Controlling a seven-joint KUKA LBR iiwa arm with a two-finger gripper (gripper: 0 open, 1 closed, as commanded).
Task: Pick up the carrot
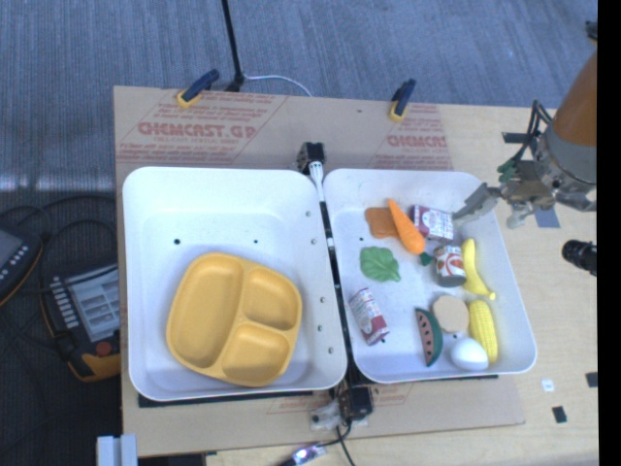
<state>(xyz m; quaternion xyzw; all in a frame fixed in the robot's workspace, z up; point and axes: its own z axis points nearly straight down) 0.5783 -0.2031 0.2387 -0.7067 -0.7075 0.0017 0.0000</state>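
While the carrot (407,225) lies slantwise in the far part of the right bin (505,260) — touching a small can (433,222) on its right — the gripper (512,198) hovers over the bin's far right rim; its fingers spread, grasping nothing.

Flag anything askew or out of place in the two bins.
Nothing is spilled or damaged. The carrot lies slanted, overlapping a flat orange piece and touching a can in the crowded right bin.

Single fixed overhead camera, slanted down over both white bins (146,221), moderately distant.
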